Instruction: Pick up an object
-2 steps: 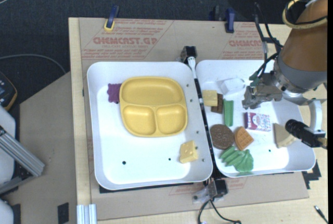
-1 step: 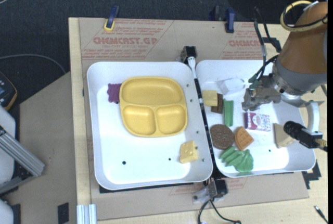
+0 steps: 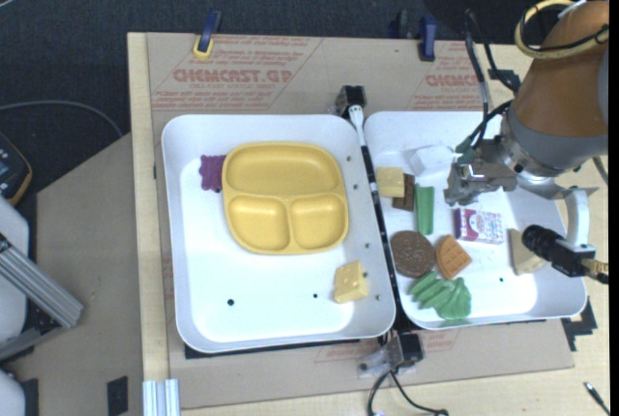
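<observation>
Two white bins sit side by side on the tabletop (image 3: 145, 211). The left bin (image 3: 193, 288) carries a yellow tray (image 3: 285, 194) with three compartments, lying toward the bin's far half. A purple piece (image 3: 210, 172) lies just beside the tray's left edge, touching or nearly so. A yellow cheese wedge (image 3: 350, 282) rests near the bin's near right corner, apart from the tray.

The right bin (image 3: 542, 303) is crowded with small things. A tan block (image 3: 390, 182) lies close to the left wall with a dark brown piece (image 3: 406, 193) against it, and a green stick (image 3: 425, 209) stands just to their right, lying lengthwise toward the camera. A white crumpled piece (image 3: 427, 159) sits farther back. Nearer the camera are a brown round cookie (image 3: 413, 252), an orange waffle-like piece (image 3: 452, 256) touching its right side, and a green leafy bunch (image 3: 443, 295) just below both. A small purple and white packet (image 3: 480, 225) lies to the right of the waffle piece, and a tan piece (image 3: 524, 254) lies further right, partly behind a black part of the arm.

The arm reaches in from the right, and the hand (image 3: 471, 180) hangs over the right bin, above and just behind the packet, between the white piece and the packet. Whether it is released or clenched cannot be told from this angle, and nothing is seen between its tips
</observation>
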`<move>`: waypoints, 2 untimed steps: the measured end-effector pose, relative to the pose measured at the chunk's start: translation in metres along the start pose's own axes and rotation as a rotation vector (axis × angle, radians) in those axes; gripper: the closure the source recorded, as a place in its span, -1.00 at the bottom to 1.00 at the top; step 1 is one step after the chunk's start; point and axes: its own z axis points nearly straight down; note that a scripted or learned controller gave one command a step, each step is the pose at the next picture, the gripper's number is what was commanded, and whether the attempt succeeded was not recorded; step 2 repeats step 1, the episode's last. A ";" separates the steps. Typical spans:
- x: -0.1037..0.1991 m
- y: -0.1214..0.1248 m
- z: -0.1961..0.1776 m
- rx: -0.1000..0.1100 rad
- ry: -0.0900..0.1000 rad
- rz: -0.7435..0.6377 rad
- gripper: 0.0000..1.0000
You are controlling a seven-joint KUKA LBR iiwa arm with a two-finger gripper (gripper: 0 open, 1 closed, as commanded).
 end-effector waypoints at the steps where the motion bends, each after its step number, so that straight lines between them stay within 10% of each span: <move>1: -0.003 0.008 -0.009 -0.004 -0.002 0.001 1.00; 2: -0.003 0.008 -0.009 -0.004 -0.002 0.001 1.00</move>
